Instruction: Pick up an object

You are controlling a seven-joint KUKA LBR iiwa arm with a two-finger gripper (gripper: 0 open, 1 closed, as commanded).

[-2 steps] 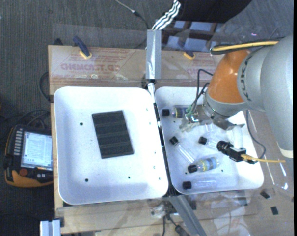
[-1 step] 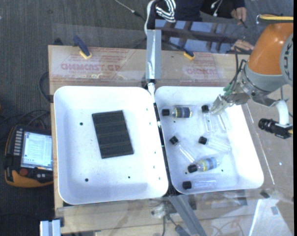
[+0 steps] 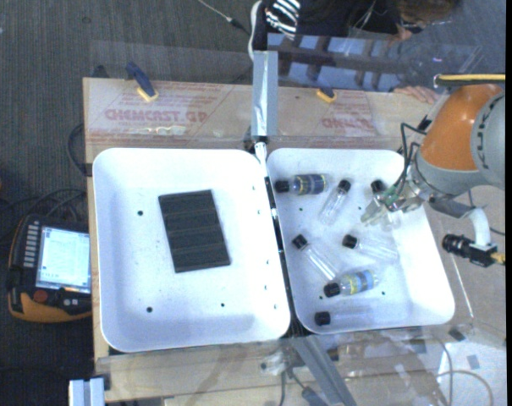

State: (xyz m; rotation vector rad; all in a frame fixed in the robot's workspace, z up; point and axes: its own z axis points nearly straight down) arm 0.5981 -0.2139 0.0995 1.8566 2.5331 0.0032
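Two shallow white plastic bins (image 3: 120, 311); left one showing a ribbed black rectangular pad (image 3: 195, 231), right one showing clear vials w/ black caps (image 3: 311, 259), grey-and-orange arm (image 3: 463, 138) showing above.

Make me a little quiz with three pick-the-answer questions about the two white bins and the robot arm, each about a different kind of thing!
1. Where does the dark ridged pad lie?
A. In the left bin
B. In the right bin
C. On the floor

2. What colour is the band on the arm?
A. Green
B. Orange
C. Purple

3. How do the small bottles in the right bin lie?
A. All standing upright in a row
B. Stacked in one pile
C. Scattered on their sides

Answers:
1. A: the pad rests flat near the middle of the left bin.
2. B: the rounded band at the view's right is bright orange.
3. C: bottles such as the one with a label near the top and another lower down lie flat, pointing different ways.
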